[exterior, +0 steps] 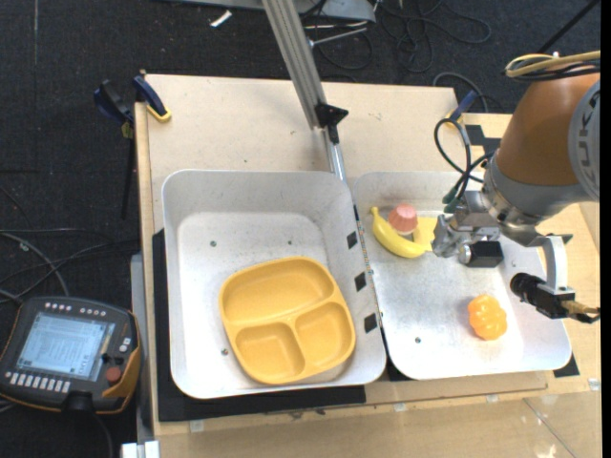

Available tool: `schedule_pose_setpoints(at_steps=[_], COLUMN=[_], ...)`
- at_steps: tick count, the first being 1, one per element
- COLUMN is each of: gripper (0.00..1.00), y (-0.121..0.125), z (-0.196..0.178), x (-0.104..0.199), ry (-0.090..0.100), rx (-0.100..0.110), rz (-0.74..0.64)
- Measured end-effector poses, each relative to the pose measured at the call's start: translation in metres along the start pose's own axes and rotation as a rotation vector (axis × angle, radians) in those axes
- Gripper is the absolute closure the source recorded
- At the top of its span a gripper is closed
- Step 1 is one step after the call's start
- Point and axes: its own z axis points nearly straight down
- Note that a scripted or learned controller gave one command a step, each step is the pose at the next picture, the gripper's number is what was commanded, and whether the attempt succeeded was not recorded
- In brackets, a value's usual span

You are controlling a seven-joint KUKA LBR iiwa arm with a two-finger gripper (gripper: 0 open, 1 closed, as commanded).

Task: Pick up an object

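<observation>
Arm (549,141) reaches in from the right, orange band up top, wrist bent down, gripper (456,239) hanging low, pointing left.

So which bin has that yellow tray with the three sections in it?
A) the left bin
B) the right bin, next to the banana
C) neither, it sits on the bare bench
A: the yellow tray lies in the left bin, while the banana and an orange object are in the right bin.
</observation>
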Motion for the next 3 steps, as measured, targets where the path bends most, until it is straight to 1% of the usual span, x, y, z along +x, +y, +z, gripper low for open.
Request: schedule_pose_setpoints(at_steps=[1, 3], gripper=[1.0, 1.0], y=[0.002, -0.022], z=[-0.001, 0.008], x=[0.052, 0.162], ry=[0.001, 0.0], rx=[-0.001, 0.001], rz=[-0.002, -0.003])
